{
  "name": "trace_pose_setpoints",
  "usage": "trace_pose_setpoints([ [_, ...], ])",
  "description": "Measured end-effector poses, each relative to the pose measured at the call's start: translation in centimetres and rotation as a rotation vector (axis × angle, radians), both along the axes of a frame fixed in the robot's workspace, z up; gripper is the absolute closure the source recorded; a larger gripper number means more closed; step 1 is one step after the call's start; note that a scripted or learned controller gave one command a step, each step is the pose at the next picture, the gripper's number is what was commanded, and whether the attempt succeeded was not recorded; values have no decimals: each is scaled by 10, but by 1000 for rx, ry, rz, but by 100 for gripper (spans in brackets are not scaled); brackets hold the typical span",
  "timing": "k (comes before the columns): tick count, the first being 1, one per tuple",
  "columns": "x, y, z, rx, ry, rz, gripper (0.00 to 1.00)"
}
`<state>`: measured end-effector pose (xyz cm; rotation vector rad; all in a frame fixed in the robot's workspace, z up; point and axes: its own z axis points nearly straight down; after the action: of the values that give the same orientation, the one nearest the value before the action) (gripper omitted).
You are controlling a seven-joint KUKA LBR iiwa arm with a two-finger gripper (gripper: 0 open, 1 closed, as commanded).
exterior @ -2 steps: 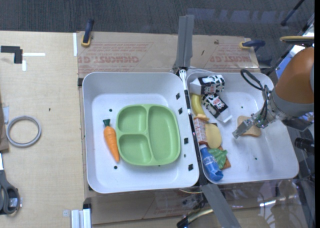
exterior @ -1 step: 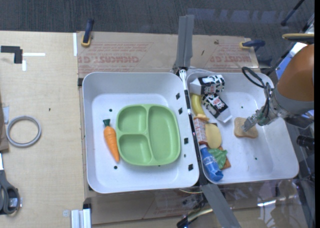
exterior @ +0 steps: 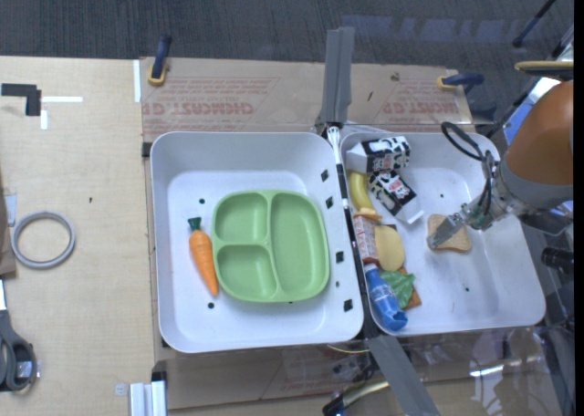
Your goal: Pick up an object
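Far left on the bench lies a roll of tape (exterior: 41, 239). In the left bin (exterior: 173, 177) a toy carrot (exterior: 203, 256) rests just beside a green divided plate (exterior: 272, 245). Along the right bin's (exterior: 511, 305) left wall sit a cow-patterned carton (exterior: 387, 171), a banana (exterior: 359, 193) and a blue bottle (exterior: 384, 300). My gripper (exterior: 449, 232) is over a tan bread-like piece (exterior: 453, 239); my fingers look closed around it.

Both bins (exterior: 246, 154) smooth white plastic, slight gloss. Green plate (exterior: 272, 245) matt plastic, 3 sections. Carrot (exterior: 203, 257) looks like plastic, smooth. Blue bottle (exterior: 383, 300) glossy plastic. Bench (exterior: 82, 159) pale wood-grain, matt. Cardboard sheet (exterior: 237, 99) under bins, dull brown w/ printed tape. Tape roll (exterior: 41, 239) grey, dull.
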<state>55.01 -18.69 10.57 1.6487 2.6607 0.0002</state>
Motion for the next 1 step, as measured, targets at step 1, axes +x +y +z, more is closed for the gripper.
trace_pose_setpoints([
  [1,1,-1,10,-1,-2,0,100],
])
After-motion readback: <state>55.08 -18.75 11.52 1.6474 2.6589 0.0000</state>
